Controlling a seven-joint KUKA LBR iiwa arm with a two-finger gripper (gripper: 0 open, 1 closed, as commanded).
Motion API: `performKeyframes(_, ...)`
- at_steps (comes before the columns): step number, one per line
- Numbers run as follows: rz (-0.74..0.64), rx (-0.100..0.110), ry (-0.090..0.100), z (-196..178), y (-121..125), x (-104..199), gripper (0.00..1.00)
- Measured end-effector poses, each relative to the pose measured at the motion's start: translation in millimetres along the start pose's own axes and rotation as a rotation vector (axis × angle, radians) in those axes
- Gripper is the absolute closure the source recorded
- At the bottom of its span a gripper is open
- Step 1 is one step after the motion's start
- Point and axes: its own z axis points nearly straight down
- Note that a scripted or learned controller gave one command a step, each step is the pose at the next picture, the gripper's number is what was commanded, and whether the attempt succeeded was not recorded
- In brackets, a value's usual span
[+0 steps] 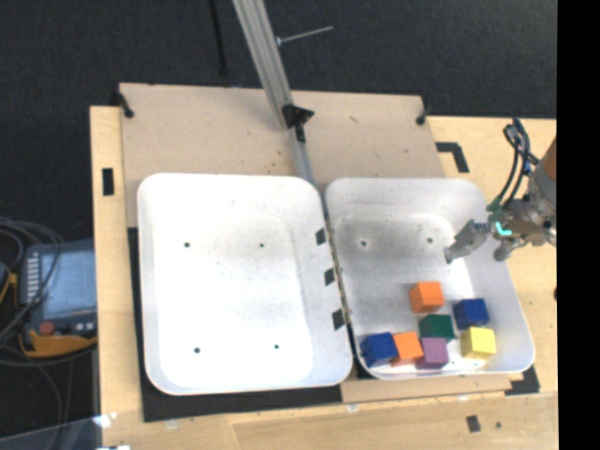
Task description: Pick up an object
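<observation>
We're sitting with the two-finger gripper (483, 236) spread and holding nothing at the right bin's (375, 204) upper right, and the nearest grab, the small orange cube (427, 295), lies below and left of the fingers, toward the frame's lower right.

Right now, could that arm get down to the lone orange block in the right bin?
Probably yes. The orange block sits apart from the other blocks, with bare bin floor around it, and the tool hangs above the same right bin, just up and right of it. Nothing lies between them.
</observation>
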Motion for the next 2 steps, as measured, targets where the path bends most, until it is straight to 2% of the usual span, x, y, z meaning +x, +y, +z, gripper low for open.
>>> performKeyframes(1,0.000,-0.004,-0.001,-2.0,0.9,0.3,0.00)
performKeyframes(2,0.004,0.001,-0.004,41.3,-4.7,-1.7,0.00)
